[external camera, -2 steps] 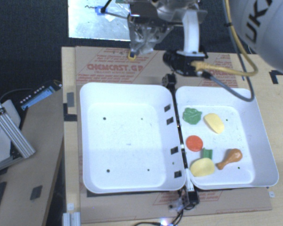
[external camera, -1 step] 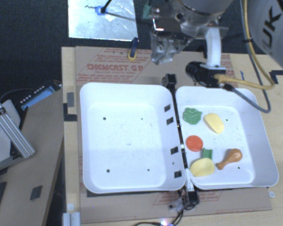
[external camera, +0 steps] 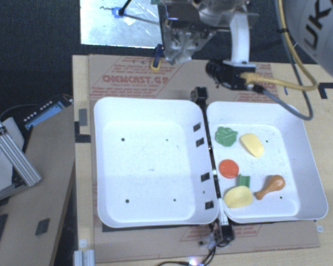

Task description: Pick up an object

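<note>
Hovering my gripper point(external camera: 175, 51) past the right white plastic bin's point(external camera: 305, 148) far edge | can't tell its state | risk: snagging the crowded orange drumstick toy point(external camera: 270, 186) sideways, lol

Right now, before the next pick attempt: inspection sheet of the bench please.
Surface: two shallow white bins side by side, left bin and right bin, on a printed cardboard sheet.
Job's things: all in the right bin: green leafy toy, pale yellow wedge, round red-orange disc, small green block, yellow lumpy piece, brown drumstick.
Clutter: small yellow clip on the cardboard.
Grippers: gripper raised behind the bins, nothing seen in it.
Cables: yellow cable and grey cable beyond the right bin.
Surroundings: aluminium rail at left.
</note>
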Robot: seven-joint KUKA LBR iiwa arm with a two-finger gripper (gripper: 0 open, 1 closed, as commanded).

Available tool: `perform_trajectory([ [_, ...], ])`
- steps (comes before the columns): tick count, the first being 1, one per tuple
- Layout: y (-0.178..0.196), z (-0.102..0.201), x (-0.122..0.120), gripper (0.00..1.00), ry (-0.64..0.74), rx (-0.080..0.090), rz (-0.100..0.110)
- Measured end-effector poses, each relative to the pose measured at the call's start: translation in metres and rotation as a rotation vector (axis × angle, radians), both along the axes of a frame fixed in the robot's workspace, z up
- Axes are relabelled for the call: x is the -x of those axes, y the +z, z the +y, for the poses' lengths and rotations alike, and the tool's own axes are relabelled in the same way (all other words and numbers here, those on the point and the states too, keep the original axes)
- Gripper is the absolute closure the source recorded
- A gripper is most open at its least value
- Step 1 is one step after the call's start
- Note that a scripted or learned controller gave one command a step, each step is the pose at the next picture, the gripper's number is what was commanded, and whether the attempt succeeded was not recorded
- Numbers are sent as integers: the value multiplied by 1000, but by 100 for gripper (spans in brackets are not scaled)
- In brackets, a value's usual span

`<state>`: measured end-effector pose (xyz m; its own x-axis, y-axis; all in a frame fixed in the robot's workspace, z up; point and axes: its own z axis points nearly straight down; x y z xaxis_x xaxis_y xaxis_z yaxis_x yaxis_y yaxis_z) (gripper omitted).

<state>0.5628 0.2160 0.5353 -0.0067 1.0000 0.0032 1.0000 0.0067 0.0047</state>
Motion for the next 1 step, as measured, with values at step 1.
perform_trajectory([
  [1,-30,-77,-26,100,-13,6,4],
])
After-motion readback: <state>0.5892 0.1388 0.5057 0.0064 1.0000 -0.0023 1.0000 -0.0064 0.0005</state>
